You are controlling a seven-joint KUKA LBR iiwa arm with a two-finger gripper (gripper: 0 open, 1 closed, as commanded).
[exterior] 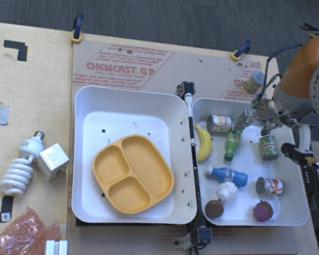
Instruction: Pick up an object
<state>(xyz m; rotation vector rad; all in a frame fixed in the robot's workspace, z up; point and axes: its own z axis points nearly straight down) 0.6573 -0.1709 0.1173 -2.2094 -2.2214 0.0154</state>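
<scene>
trouble may come because the gripper (245, 119) hangs just above the green bottle (232, 145) and a small can (219, 123). it could bump one over. i cannot tell how its grip is set.

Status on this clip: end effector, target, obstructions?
End effector low over right bin, nothing gripped. Green bottle just below. Cans crowd both sides.

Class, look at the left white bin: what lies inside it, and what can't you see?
The left bin holds a yellow divided tray with three compartments. The bin floor beneath the tray is covered, so anything under it cannot be seen.
</scene>
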